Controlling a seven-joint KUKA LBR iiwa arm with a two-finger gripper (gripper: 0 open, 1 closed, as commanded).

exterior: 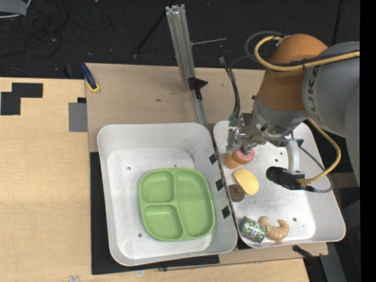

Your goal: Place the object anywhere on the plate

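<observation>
Pink donut [242,156] sits half-hidden beneath end effector [239,144].

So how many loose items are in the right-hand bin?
5: a pink donut under the gripper, yellow piece, brown piece, green can, croissant. The arm may hide more.

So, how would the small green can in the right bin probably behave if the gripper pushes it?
The green can lies on its side, so it would probably roll. It looks small, probably light. The croissant beside it might block it.
</observation>
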